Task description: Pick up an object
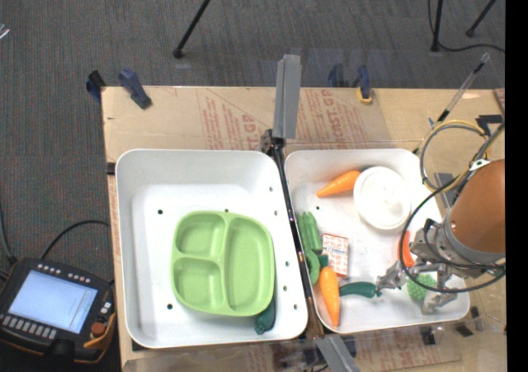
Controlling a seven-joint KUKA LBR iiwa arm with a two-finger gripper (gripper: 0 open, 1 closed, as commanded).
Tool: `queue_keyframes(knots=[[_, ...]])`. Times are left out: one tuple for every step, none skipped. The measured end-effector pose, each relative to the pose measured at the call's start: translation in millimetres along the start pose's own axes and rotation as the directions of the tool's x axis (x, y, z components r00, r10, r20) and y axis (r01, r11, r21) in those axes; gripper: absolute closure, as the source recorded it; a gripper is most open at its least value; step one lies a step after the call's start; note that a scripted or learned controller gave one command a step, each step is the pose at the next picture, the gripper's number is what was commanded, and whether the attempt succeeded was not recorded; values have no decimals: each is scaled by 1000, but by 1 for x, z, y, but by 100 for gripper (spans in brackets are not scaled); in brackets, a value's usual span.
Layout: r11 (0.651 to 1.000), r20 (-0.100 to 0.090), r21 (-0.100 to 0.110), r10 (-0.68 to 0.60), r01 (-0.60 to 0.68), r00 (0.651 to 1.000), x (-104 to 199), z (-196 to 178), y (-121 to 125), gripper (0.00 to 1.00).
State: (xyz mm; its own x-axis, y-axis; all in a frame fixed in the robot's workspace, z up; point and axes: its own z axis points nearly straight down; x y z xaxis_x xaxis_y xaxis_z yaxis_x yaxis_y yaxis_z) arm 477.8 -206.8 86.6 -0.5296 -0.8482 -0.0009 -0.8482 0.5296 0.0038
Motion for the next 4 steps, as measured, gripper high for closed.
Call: queue_keyframes(knots=[[995, 3, 2, -95, 95, 995, 0, 0, 0, 0], [985, 3, 3, -170, 170, 985, 0, 0, 0, 0], [963, 3, 3, -269, 269, 963, 0, 0, 0, 0], [964, 9, 2, -267, 267, 964, -4, -9, 1, 100]])
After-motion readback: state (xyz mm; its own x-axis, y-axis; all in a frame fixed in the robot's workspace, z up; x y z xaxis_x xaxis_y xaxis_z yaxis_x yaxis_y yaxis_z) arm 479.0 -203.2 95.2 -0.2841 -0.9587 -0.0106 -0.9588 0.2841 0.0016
